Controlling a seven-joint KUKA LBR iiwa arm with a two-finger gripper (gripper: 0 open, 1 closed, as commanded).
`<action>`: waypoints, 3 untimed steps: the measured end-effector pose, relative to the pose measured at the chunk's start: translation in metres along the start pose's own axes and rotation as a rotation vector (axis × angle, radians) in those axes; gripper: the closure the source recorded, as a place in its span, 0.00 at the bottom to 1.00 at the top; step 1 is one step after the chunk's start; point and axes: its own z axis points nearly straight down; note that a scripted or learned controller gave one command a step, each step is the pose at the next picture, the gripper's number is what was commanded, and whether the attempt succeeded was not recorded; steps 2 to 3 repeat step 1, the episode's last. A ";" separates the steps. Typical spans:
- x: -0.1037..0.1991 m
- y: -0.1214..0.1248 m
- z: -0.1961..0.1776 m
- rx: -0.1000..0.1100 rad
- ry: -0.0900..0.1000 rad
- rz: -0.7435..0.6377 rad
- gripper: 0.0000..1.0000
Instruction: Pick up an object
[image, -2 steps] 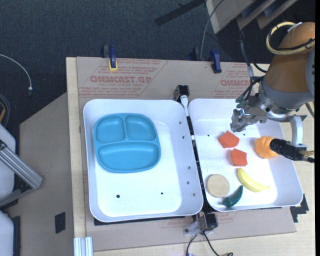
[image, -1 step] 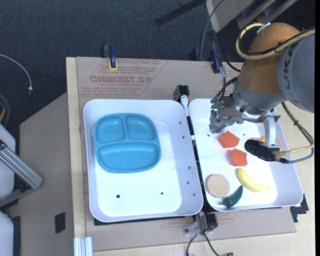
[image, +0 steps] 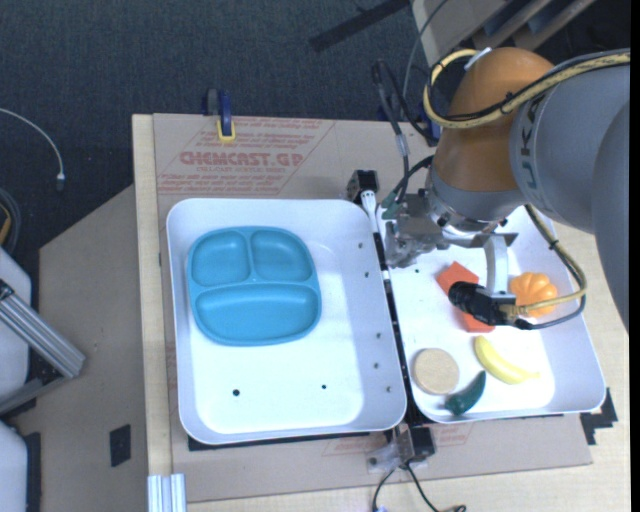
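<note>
Camera view: the grey arm with an orange band (image: 560, 130) reached in from the right, and its gripper (image: 408, 240) hung low over the upper left corner of the right shallow white bin (image: 420, 315), close to the wall shared with the left shallow white bin (image: 340, 380). The wrist hid the gripper from above, so I could not tell whether it was open or shut, and nothing could be seen held in it.

- A blue plastic divided plate (image: 255, 285) lay in the left bin, well left of the gripper across the shared wall.
- A yellow banana (image: 505, 360) lay well down-right of the gripper, with its long axis slanting from upper left to lower right.
- An orange-red flat block (image: 460, 277) lay near the gripper, down-right of it. It was the nearest thing, and its long axis seemed to run away from the gripper towards the lower right. Its middle was covered.
- A small orange pumpkin-shaped toy (image: 533, 290) lay further right, past the block.
- A tan round disc (image: 437, 370) lay below the gripper.
- A dark teal curved piece (image: 465, 397) lay lowest, touching or just beside the disc.

Judgement: the block was the likeliest pick, needing a short shift down-right and a descent.
</note>
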 end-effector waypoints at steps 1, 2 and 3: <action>0.063 0.010 -0.005 -0.005 -0.001 -0.001 1.00; 0.063 0.010 -0.005 -0.005 -0.001 -0.001 1.00; 0.063 0.010 -0.005 -0.005 -0.001 -0.001 1.00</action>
